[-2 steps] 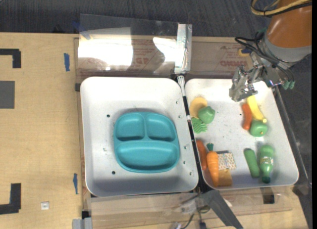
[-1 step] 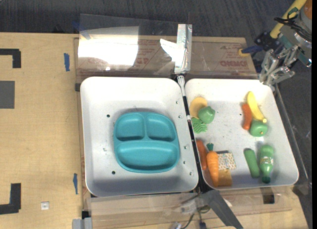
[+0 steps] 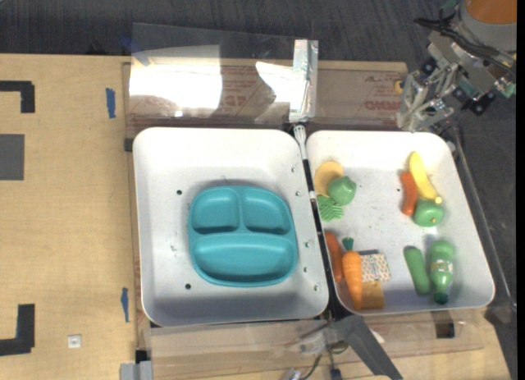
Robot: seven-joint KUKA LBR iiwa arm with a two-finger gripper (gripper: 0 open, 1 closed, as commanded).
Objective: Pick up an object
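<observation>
Our tool [image 3: 422,95] hovers just beyond the right bin's [image 3: 472,231] far corner; its grip we cannot tell. The banana [image 3: 421,175] lies nearest, below-left, long axis running away from us.

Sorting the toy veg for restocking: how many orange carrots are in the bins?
2. One orange toy carrot with a green top lies at the right bin's front left; another orange carrot lies at its back right beside the yellow banana. Others may be hidden.

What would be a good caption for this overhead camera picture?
Robot gripper poised beyond the right bin of toy food; teal tray in the left bin.
</observation>
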